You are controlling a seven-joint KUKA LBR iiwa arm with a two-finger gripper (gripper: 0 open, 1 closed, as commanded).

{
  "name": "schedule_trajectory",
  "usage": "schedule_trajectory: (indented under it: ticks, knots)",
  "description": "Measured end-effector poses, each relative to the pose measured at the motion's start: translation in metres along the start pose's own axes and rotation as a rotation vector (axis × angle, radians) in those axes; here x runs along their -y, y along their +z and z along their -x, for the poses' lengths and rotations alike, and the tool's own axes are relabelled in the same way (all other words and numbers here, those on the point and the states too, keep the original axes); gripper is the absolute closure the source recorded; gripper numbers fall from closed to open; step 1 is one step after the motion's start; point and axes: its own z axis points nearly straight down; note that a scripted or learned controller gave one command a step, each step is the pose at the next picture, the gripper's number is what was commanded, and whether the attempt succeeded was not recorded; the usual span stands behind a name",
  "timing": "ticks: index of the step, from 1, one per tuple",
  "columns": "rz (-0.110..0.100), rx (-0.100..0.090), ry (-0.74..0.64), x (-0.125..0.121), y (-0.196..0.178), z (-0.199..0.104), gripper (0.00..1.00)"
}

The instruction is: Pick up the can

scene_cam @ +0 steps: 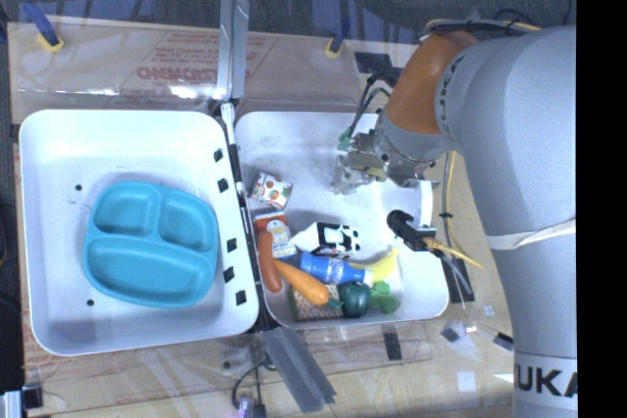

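Note:
A small can with a white and red printed label lies tilted in the right bin, near its left wall. My gripper hangs over the upper middle of the same bin, to the right of the can and well apart from it. Nothing shows held under it. The grey arm with its orange band comes in from the right and hides the bin's right side.
Along the right bin's front lie a carrot, a sausage, a blue bottle, a black and white carton, a banana and green vegetables. A blue divided plate sits in the left bin.

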Motion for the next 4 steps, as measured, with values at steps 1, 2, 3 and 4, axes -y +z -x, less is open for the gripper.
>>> schedule_trajectory:
  ticks: [1, 2, 3, 4]
  knots:
    - [0.0, 0.0, 0.0, 0.0, 0.0, 0.0, 0.0]
    - [0.003, -0.001, 0.137, 0.076, 0.01, -0.003, 0.0]
    - [-0.002, -0.001, 0.132, 0.076, 0.002, -0.003, 1.0]
    - [0.006, 0.001, 0.055, 0.008, -0.173, -0.057, 1.0]
